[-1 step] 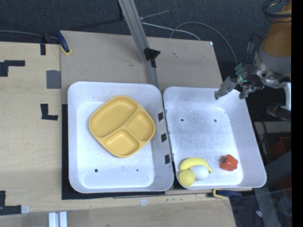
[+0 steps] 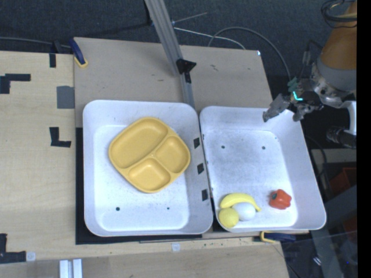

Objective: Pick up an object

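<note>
near: banana, lemon, white egg, red pepper clustered in right bin near edge | far right: gripper spread open, holding nothing, over far rim | step: approach; next: travel nearward, descend on one.

The place looked like a robotics lab or test cell, not a home or shop. A plain wooden bench stood on dark carpet, marked with strips of black tape and fitted with two shallow white bins set side by side. A metal pole rose at a slant from a mount behind the bins, and loose cables trailed across the bench top. A grey and orange robot arm reached in at the right edge. The bins held toy-like plastic items, among them a yellow divided tray and pretend fruit.
</note>
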Robot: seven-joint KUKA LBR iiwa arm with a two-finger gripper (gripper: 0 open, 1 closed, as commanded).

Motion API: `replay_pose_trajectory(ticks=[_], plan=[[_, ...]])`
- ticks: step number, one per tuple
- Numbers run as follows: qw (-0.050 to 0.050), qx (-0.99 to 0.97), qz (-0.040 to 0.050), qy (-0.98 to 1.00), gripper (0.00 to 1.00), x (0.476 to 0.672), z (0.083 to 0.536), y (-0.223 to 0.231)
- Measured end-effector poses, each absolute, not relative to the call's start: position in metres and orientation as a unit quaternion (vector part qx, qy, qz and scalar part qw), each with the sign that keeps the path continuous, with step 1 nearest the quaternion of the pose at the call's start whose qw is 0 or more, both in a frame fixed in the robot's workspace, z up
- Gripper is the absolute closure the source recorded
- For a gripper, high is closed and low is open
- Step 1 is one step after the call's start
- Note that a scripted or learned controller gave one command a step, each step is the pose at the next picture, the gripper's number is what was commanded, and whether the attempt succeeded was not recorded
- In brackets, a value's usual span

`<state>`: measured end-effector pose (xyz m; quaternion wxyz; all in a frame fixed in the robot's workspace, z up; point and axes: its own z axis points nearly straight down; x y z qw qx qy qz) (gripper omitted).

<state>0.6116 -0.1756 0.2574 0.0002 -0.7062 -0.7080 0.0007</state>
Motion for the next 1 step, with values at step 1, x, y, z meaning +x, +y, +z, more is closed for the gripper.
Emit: replay_pose_trajectory(ticks=[1], plan=[[0.002,-0.707,0.0024,-0.708,0.00,0.6082,0.2117,-0.1810]])
